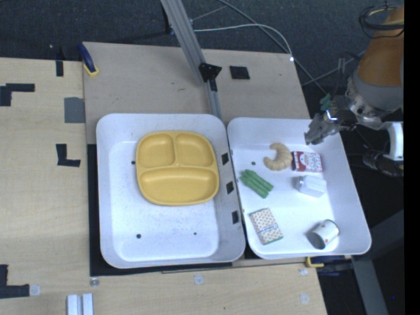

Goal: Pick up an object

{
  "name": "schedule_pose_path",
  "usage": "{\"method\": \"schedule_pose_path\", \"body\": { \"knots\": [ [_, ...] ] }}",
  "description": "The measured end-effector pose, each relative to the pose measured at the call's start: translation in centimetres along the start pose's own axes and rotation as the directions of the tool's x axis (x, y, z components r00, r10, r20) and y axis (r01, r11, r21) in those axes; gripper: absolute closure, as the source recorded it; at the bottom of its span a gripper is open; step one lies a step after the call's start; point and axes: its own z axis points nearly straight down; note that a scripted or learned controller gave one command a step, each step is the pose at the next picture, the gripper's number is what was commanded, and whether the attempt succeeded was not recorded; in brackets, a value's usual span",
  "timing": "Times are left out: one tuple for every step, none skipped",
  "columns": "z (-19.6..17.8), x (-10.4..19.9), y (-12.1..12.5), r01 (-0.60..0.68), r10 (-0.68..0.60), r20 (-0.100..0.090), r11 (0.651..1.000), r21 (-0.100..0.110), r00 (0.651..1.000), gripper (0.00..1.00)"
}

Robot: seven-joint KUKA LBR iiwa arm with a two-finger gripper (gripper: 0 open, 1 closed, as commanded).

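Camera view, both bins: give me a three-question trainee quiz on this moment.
1. True or false: the yellow divided plastic tray lies in the left white bin.
2. Which lies nearest the gripper? A. green bean pod B. tan croissant C. small patterned card box
3. Fill in: the white cup on its side lies in the right bin's ____ corner in the picture.

Key: 1 true; 2 B; 3 lower right.

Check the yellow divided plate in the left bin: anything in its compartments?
Nothing visible in the three compartments of the yellow plate. It lies flat in the left bin; whatever is beneath it is covered.
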Motion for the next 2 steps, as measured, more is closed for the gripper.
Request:
{"method": "schedule_pose_path", "body": {
  "knots": [
    [-0.5, 4.9, -0.9, 0.004, -0.004, -0.003, 1.000, 0.005, 1.000, 1.00],
    [0.9, 10.9, -1.8, 0.005, -0.005, -0.003, 1.000, 0.007, 1.000, 1.00]
  ]
}}
